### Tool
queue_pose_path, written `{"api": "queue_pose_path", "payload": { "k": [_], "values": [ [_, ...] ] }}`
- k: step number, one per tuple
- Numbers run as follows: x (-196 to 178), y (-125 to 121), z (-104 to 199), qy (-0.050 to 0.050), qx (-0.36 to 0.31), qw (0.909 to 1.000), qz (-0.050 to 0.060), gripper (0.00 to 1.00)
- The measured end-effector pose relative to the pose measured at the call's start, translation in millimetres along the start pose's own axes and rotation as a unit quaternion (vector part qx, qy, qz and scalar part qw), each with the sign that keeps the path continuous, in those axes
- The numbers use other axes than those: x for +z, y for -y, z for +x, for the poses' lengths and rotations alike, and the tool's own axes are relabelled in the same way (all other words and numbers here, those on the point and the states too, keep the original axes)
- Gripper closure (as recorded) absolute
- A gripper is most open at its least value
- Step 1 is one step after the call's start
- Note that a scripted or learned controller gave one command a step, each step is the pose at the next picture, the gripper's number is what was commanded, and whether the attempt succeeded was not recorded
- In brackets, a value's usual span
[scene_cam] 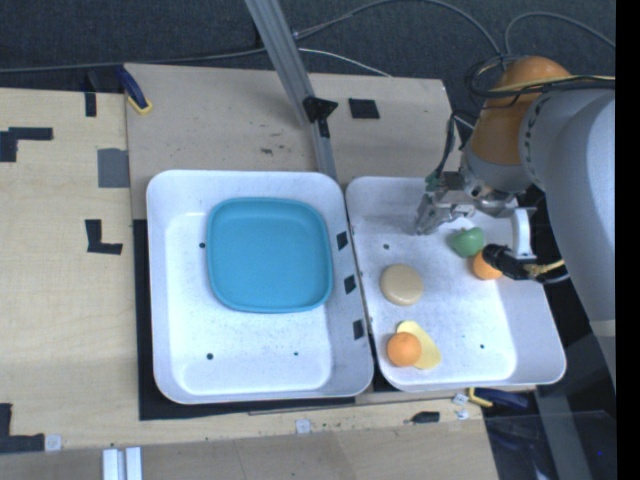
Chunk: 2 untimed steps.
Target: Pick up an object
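Note:
My gripper (445, 218) hangs over the upper part of the right bin (520, 353), open, with nothing between its fingers. Just below and to its right lies a small green ball (466, 240), and beside that an orange piece (487, 265) near the bin's right wall. A beige round object (403, 284) rests in the middle left of the bin. Lower down, an orange ball (402, 349) sits against a yellow piece (428, 351).
The left bin (170, 298) holds a square blue plate (269, 254). A grey metal pole (290, 68) slants down to the gap between the bins. The grey arm (580, 198) covers the right bin's right side. Cables run behind the bench.

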State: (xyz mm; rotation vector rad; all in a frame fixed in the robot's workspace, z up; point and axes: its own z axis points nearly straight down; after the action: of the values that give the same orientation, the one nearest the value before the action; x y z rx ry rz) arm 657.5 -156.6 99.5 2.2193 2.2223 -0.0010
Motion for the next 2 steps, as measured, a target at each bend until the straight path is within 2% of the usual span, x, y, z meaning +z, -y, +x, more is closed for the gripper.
{"api": "queue_pose_path", "payload": {
  "k": [2],
  "values": [
    [-100.4, -13.3, -8.5, 0.000, 0.000, 1.0000, -0.002, 1.00]
  ]
}}
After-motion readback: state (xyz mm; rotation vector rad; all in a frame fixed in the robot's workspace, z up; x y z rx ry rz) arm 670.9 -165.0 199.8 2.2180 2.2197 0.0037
